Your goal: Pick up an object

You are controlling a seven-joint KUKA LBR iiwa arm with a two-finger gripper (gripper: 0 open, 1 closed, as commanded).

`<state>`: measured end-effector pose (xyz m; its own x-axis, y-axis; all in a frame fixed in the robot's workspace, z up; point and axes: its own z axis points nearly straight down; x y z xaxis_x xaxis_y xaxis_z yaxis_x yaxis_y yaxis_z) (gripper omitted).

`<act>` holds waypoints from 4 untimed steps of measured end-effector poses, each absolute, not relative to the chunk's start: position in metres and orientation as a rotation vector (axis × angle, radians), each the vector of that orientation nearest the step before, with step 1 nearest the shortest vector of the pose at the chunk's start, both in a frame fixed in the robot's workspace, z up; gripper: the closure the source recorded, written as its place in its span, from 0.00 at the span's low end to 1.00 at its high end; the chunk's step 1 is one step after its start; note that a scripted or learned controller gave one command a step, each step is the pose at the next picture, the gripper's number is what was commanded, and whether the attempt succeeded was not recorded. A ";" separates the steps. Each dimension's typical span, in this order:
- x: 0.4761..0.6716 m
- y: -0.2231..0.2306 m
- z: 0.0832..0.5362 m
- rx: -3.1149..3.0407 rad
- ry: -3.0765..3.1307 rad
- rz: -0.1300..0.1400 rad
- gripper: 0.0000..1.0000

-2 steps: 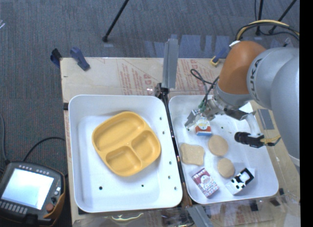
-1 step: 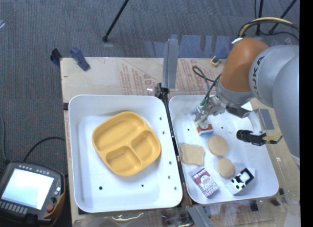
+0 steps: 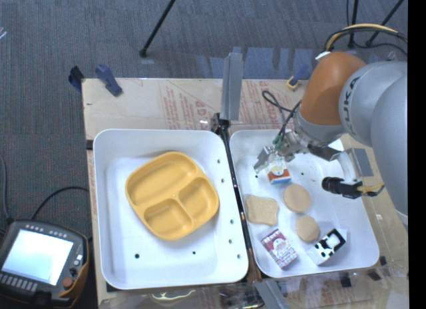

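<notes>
Tool (image 3: 271, 160), grip state unclear, over right bin (image 3: 359, 234) on bench (image 3: 166, 104); grey carpet (image 3: 80, 21) around.

Two bins side by side on the bench (image 3: 153, 101). Left bin (image 3: 110, 168): a divided tray (image 3: 172, 194) lies near its middle. Right bin (image 3: 359, 234): the gripper (image 3: 271, 158) is over the rear left part, a small box (image 3: 279, 176) just beside it. Before these lie a bread slice (image 3: 261, 210) to the left and two round biscuits (image 3: 297, 198), one before the other. Along the front edge, a carton (image 3: 280, 248) lies left of a cube (image 3: 328, 246). A pendant (image 3: 41, 258) sits left of the bench.
</notes>
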<state>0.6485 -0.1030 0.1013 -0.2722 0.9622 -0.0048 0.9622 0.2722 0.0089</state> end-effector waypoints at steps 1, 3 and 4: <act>0.649 -0.104 0.110 1.895 2.495 0.007 1.00; 0.612 -0.092 0.093 2.025 2.386 0.012 0.00; 0.612 -0.094 0.103 2.030 2.382 0.011 1.00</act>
<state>0.6125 -0.0941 0.1031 -0.1584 0.9874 -0.0043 0.9873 0.1584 0.0130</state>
